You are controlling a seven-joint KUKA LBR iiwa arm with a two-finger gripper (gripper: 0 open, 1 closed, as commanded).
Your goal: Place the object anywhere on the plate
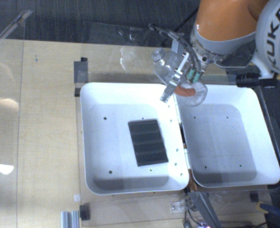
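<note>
Plate (148, 142): dark, ridged, lying flat in the left bin (97, 127).
Object (185, 91): small and orange-red, up by the gripper (178, 87), over the back edge where both bins meet.
Fingers: I cannot tell.
Right bin (235, 141): white, beside the left one.
Arm (225, 13): comes in from the right.

Dark ribbed plate (148, 142) in left bin (97, 127), arm (225, 13) above bins' far edge
</note>
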